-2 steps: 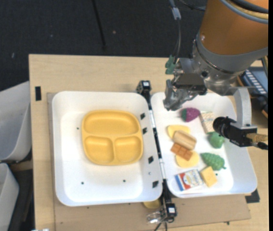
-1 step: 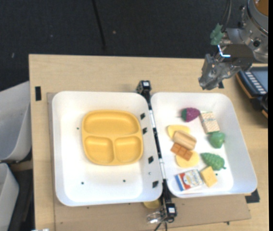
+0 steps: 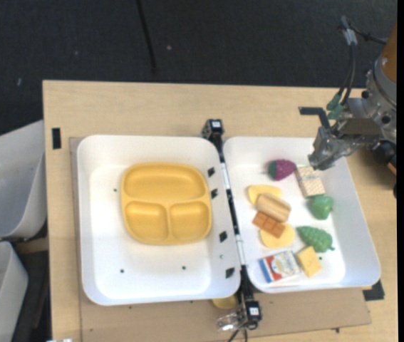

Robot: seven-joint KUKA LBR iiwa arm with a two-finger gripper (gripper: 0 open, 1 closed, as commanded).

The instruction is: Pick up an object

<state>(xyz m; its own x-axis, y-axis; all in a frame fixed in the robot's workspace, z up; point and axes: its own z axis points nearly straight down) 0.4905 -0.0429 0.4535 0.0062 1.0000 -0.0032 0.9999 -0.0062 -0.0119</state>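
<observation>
Several toy foods crowded in the right bin (image 3: pixel 358 241): purple fruit (image 3: pixel 282 168) and cracker (image 3: pixel 311 181) at the far end, green pieces, bread roll (image 3: pixel 273 205) and carton (image 3: pixel 278 265) nearer. Gripper (image 3: pixel 323 159) poised above the cracker's far corner, nothing visibly held; claw spread impossible to tell. Likely risks: grazing the flat cracker without lifting it, nudging the purple fruit just beside it, or clipping the bin's far wall.
</observation>
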